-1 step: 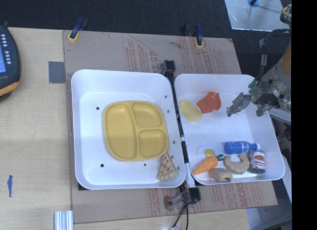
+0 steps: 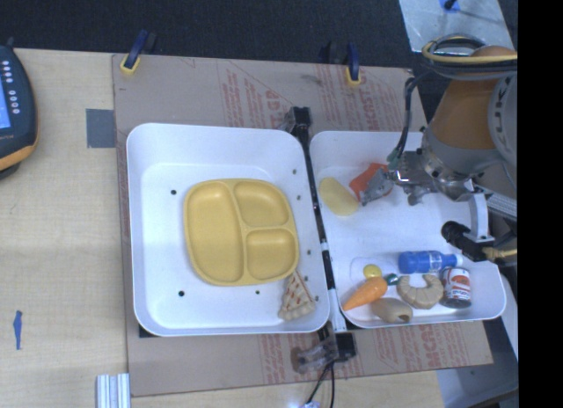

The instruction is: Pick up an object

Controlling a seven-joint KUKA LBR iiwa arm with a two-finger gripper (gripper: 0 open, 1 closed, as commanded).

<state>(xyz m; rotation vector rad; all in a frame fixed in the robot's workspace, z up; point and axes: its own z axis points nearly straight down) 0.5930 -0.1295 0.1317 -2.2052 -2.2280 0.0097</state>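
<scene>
Camera view — cardboard [image 2: 220, 98] print red, illegible.

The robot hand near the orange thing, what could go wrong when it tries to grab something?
The end effector sits right by an orange item and close to a pale yellow piece, so it might nudge both and grasp neither. The carrot, blue bottle and small can lie packed together in the right bin's corner, so a grab there could catch two things or slip.

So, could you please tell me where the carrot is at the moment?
The carrot lies in the right bin, near its front-left corner, with a small yellow ball just above it and a tan potato-like piece beside it.
</scene>
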